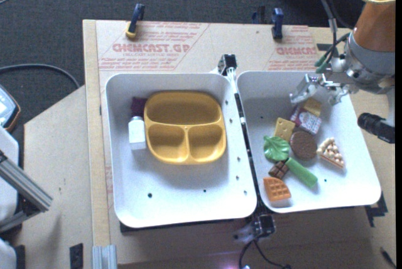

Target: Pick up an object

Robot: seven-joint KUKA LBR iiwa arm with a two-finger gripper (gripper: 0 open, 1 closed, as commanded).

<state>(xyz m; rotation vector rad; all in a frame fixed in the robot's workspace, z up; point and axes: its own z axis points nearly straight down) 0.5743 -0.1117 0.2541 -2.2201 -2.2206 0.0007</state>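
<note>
Gripper: metal two-finger gripper (pixel 317 89) — fingers spread wide, holding nothing, above right white bin (pixel 361 183) far edge.
Items: toy food pieces — round brown cookie (pixel 304 145), waffle (pixel 276 190) — in right bin.
Left bin: yellow divided plastic plate (pixel 184 126).

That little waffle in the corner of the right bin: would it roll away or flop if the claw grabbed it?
The waffle lies flat and squarish, so rolling seems unlikely. It looks like moulded toy food, probably stiff and light. Its low profile may give the gripper little to pinch.
</note>
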